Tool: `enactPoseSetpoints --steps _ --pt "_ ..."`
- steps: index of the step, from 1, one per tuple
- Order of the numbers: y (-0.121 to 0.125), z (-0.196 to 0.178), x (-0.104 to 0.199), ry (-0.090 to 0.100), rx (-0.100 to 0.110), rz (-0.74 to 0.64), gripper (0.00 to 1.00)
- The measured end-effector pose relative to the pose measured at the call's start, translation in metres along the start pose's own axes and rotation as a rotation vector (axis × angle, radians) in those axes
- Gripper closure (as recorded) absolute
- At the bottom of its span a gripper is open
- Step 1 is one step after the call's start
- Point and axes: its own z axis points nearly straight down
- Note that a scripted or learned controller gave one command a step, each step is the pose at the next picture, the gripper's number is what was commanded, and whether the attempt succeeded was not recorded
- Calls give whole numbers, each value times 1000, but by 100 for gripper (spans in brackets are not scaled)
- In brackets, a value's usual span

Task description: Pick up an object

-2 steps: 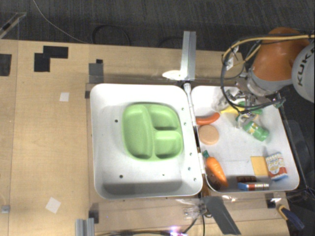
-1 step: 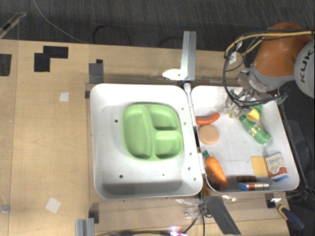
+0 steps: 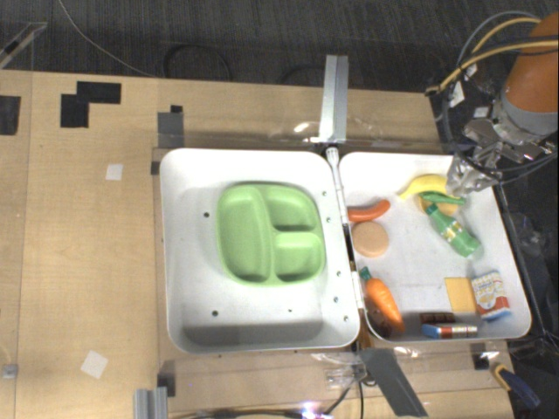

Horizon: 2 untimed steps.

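Hand (image 3: 463, 180) hovering at banana (image 3: 425, 186), right bin (image 3: 515, 260) top.
Finger state: cannot tell. Banana lying beside green bottle (image 3: 454, 231); likely light, soft, curved, bruising easily. Gripping across mid-body looking safest.

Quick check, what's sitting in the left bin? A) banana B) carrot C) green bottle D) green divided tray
D: the green divided tray lies in the left bin; the banana, carrot and green bottle are all in the right bin.
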Motion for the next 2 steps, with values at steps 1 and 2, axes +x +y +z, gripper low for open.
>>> enactPoseSetpoints --steps 1,2 --pt "1 1 -1 0 -2 -2 0" --pt "44 68 24 0 3 -96 0"
